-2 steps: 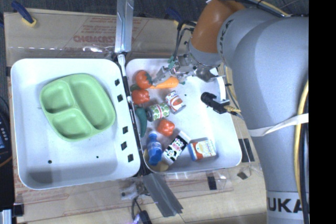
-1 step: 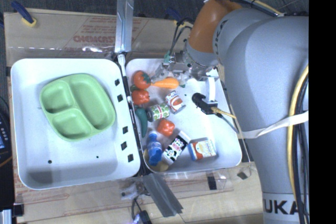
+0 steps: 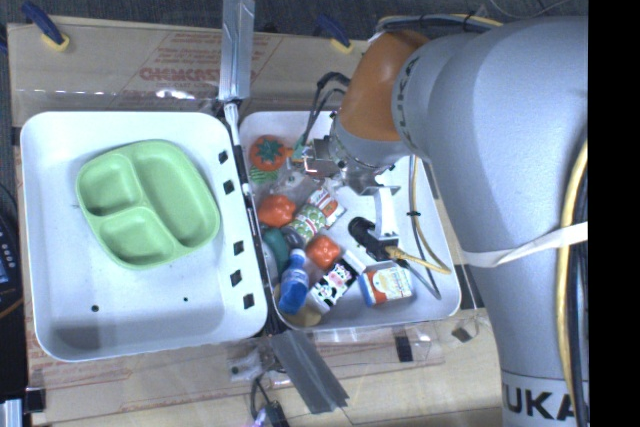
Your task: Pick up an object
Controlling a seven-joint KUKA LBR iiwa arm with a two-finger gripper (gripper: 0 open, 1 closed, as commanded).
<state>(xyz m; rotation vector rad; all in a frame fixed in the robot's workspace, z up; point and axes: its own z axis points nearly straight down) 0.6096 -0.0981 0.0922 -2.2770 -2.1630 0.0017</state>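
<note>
Camera view: 2 white bins (image 3: 40, 215), 1 green tray (image 3: 148, 203).

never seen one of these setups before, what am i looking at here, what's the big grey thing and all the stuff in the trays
The big grey shape is a robot arm, with an orange band just above its wrist. It reaches in from the right of the picture. The one camera is fixed above the bench and looks down at a slant.

On the bench sit two shallow white bins side by side. The left bin holds a green divided plate. The right bin holds a jumble of small toys and packages, among them an orange pumpkin-like toy, a blue bottle, a black-and-white cow-patterned carton and a small red and white carton.

The arm's wrist hangs over the right bin, and its gripper is low among the items. I cannot tell from this angle whether it holds anything.
</note>
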